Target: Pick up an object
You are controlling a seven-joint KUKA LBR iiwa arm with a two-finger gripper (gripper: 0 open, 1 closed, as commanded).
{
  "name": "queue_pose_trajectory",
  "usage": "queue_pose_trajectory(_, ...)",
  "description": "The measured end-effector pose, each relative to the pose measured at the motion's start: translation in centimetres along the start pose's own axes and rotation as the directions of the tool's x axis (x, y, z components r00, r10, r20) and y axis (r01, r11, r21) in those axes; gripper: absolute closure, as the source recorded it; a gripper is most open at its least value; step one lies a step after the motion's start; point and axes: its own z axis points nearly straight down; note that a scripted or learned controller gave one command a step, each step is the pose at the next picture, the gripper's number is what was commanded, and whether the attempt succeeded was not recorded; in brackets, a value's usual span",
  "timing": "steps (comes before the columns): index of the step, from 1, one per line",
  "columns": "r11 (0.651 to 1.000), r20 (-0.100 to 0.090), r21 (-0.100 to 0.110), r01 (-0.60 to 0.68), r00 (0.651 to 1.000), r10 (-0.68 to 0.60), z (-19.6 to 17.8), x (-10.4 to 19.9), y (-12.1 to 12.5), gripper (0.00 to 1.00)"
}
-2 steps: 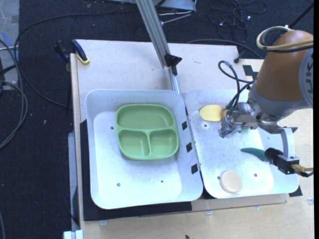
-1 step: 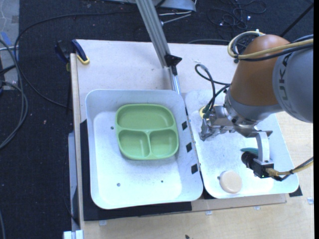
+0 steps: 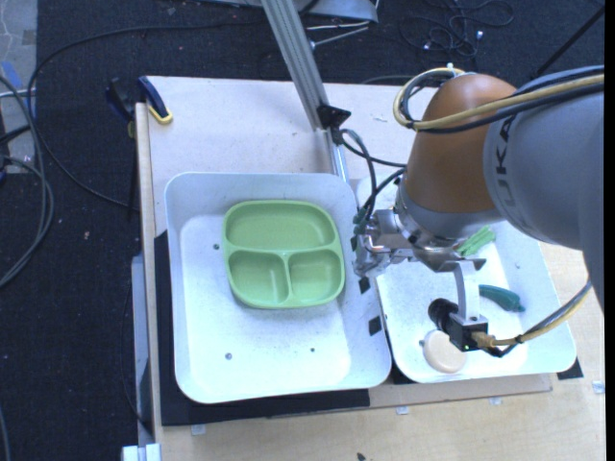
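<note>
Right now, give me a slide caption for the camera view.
Grey, orange-banded robot arm over one shallow white bin with a cream round object; green divided plastic plate in the second bin.

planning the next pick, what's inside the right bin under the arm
The right bin shows a teal object, a pale green piece and a cream round object. The arm covers the bin's far part, so anything there is hidden.
</note>
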Motion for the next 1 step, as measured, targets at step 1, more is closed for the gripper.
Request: queue_pose_trajectory(1,1.000,0.000,-0.002,0.002,1.000,-0.002,-0.63,5.12,0.22,1.00)
